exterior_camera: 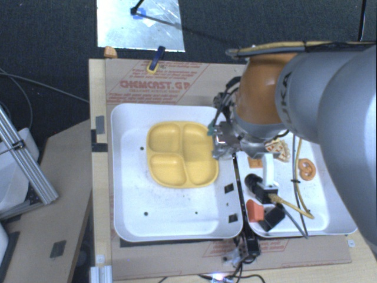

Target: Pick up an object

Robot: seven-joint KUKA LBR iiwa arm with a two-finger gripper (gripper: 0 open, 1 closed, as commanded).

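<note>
A yellow plate [177, 155] with several compartments lies in the left white bin [171, 223], a little above its middle. My gripper [219, 141] hangs at the plate's right rim, close to the wall between the two bins. The grey arm with its orange band [265, 93] reaches in from the right and hides much of the right bin [330, 208]. I cannot see anything held in the gripper.
In the right bin lie a brown pretzel [306, 170], a pizza-slice toy [279, 150] partly under the arm, and a small orange-red piece [254, 209]. A silver sheet [141, 16] and a blue-and-yellow tool [156, 59] lie behind the bins.
</note>
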